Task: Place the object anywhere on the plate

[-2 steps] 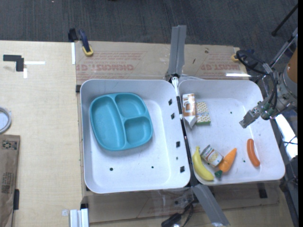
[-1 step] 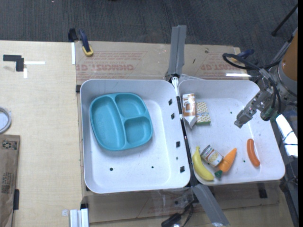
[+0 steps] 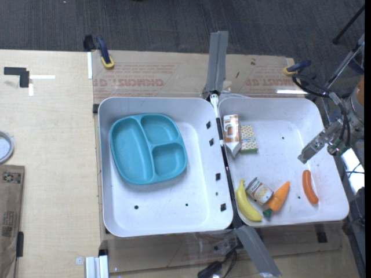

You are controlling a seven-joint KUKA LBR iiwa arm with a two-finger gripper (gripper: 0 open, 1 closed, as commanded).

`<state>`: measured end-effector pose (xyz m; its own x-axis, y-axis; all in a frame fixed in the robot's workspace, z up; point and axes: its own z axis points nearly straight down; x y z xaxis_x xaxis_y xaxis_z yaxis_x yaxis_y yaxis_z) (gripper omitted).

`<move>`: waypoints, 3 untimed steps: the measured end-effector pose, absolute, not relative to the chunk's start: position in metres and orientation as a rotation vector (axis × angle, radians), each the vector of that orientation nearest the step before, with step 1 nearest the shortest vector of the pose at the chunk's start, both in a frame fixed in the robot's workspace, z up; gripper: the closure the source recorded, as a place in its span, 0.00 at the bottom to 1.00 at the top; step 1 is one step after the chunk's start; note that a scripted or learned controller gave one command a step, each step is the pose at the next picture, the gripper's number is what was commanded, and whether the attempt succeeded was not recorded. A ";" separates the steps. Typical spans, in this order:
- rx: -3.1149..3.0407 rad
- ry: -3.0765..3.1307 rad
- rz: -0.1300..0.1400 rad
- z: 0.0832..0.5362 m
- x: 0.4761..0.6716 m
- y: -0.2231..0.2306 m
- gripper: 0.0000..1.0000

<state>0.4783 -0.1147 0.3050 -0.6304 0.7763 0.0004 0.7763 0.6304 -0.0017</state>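
Gripper (image 3: 313, 149) is hovering over the right bin (image 3: 290, 126) above a sausage (image 3: 310, 187), jaw state unclear; blue plate (image 3: 149, 148) is waiting in the left bin (image 3: 174, 213).

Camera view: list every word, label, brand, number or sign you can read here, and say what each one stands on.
Red print on the cardboard sheet behind the bins: upside down, too blurred to read for sure.
Recycling-type symbol on the brown paper bag at the left edge: readable as a sign; no words legible.
Carton in the right bin: printed, too small to read.
Small can beside the banana: label too small to read.
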 end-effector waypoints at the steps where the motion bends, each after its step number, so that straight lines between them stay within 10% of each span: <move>1: -1.494 -2.764 0.002 0.300 0.478 -0.139 1.00; 3: -1.297 -2.861 0.001 0.263 0.478 -0.187 1.00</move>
<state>0.4780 -0.1873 0.2630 -0.6588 0.7523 0.0003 0.7523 0.6588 -0.0010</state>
